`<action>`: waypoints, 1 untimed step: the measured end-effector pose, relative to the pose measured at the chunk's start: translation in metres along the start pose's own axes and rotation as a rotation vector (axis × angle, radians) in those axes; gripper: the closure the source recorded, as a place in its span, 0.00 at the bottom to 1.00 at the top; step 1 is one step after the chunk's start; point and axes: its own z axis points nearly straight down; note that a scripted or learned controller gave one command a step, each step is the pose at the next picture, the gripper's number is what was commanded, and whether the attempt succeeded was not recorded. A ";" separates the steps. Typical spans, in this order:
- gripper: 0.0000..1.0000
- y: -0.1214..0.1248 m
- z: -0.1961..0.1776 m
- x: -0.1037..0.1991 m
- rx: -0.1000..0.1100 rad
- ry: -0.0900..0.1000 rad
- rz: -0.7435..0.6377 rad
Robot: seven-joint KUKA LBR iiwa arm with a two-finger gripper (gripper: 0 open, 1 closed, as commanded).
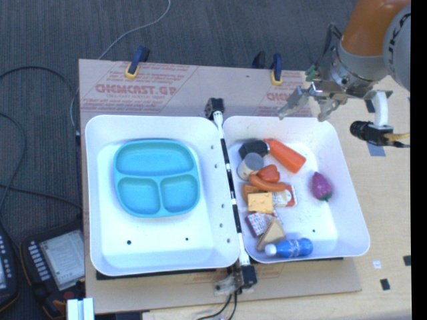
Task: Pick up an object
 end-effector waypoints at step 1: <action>0.00 -0.008 0.109 0.038 0.003 0.001 0.000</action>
